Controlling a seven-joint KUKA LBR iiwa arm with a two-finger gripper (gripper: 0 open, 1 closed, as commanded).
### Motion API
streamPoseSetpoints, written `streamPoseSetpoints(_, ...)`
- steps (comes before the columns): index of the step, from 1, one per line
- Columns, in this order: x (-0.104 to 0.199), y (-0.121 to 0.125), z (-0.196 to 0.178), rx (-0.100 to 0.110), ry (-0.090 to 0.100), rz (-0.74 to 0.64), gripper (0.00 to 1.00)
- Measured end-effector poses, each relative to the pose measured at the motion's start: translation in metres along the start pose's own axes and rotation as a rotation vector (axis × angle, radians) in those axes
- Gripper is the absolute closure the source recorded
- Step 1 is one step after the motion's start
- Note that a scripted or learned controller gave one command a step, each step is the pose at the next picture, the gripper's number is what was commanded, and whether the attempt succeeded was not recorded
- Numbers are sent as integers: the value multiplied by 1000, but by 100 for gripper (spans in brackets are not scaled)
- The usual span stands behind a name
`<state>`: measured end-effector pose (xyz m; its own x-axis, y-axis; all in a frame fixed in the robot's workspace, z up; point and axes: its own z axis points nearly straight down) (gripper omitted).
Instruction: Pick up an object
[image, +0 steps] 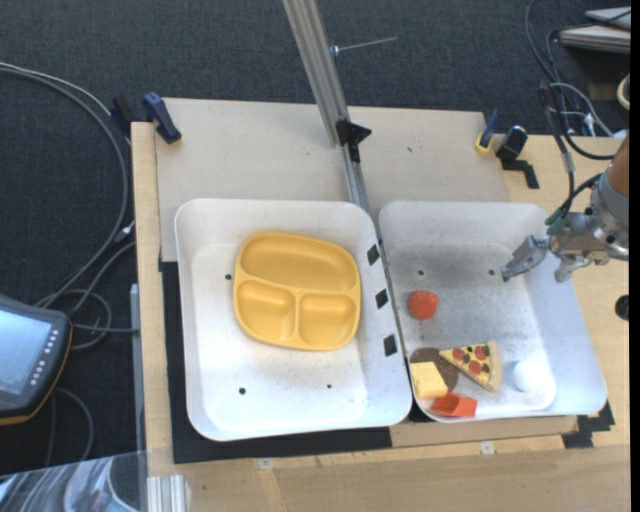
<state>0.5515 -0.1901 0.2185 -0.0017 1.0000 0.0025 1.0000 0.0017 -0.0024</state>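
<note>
Camera view: claw (548, 257) at three o'clock over right bin (570, 330), finger spread indiscernible; tomato (423, 304), pizza slice (474, 364) toward six o'clock; descent here risks grasping nothing.

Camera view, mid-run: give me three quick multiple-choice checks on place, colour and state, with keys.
1. Where does the yellow divided plate lie?
A. In the left bin
B. In the right bin
C. On the bare bench

2. What colour is the small round thing alone near the middle of the right bin?
A. Blue
B. Orange-red
C. Green

3. What is the pincer doing?
A. Gripping the pizza slice
B. Resting on the yellow plate
C. Over the right bin's far right part, holding nothing

Key: 1 A, the plate sits inside the left bin. 2 B, it is orange-red against the white floor. 3 C, the pizza slice lies at the near edge, apart from the pincer.
</note>
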Motion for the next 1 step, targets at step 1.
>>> streamPoseSetpoints(1,0,0,0,0,0,0,0)
